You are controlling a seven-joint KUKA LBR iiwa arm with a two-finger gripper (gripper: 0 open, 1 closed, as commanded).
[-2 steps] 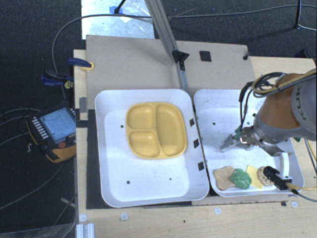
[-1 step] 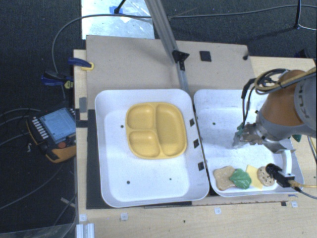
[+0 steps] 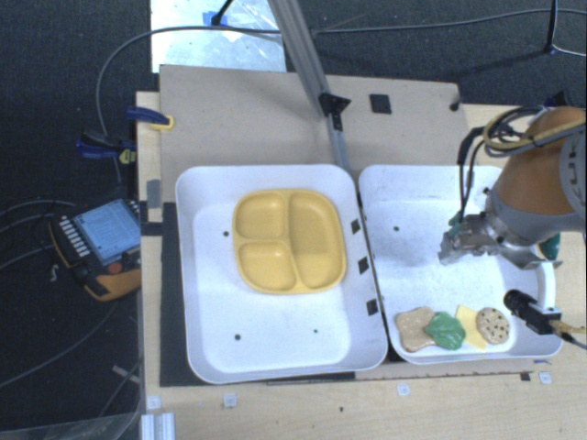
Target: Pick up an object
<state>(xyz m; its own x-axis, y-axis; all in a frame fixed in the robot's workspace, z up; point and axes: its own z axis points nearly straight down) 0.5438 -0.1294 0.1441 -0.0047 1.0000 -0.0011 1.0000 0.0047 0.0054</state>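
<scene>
Along the near edge of the right bin (image 3: 404, 200) lie several toy food pieces: a tan toast slice (image 3: 414, 327), a green leafy piece (image 3: 446, 330), a yellow wedge (image 3: 470, 321) and a round speckled cookie (image 3: 492, 324). My gripper (image 3: 456, 243) hangs over the middle of the right bin, up and slightly left of the food pieces and apart from them. Nothing shows between its fingers. A yellow three-compartment plate (image 3: 286, 241) sits in the upper part of the left bin (image 3: 275, 346).
The two bins meet at a raised divider (image 3: 365, 264) with dark clips. A grey pole (image 3: 307, 53) slants over the cardboard backing behind the bins. Cables and a blue-screened device (image 3: 103, 232) lie off the bench to the left.
</scene>
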